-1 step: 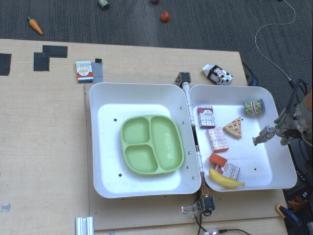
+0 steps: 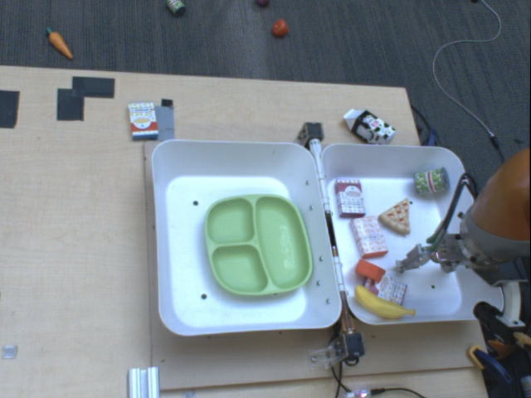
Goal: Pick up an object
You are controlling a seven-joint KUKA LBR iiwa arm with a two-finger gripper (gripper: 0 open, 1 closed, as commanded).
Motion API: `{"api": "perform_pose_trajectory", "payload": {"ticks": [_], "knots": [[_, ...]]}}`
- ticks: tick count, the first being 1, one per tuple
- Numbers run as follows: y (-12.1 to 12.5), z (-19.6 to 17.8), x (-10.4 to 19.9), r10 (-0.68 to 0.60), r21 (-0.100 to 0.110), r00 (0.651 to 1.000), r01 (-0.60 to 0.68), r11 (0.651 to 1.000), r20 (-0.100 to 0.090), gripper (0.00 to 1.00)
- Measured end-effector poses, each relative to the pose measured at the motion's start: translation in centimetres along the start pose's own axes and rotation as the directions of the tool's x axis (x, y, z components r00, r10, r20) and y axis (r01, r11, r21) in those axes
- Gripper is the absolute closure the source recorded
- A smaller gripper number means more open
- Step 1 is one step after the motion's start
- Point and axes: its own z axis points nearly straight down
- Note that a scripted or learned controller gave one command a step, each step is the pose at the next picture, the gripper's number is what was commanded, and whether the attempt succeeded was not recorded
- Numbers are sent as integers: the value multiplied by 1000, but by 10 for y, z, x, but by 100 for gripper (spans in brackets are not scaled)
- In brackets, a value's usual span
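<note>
Banana (image 2: 383,303), fingers (image 2: 412,261) hovering just above

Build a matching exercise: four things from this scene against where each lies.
Things:
1. banana
2. green tray
3. carrot
4. pizza slice

Places:
A. grey floor beyond the bench
B. left bin
C. right bin's near edge
D. right bin, middle

Pairs: 1-C, 2-B, 3-A, 4-D

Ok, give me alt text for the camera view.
A gripper hovers low in the right bin among a banana, pizza slice, can and small packets. The left bin holds a green divided tray.
</note>
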Motion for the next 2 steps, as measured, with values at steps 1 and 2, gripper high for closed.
{"api": "perform_pose_trajectory", "payload": {"ticks": [1,2], "knots": [[2,-11,0,-1,-6,1000,1,1000,2,100],[2,-11,0,-1,-6,1000,1,1000,2,0]]}}
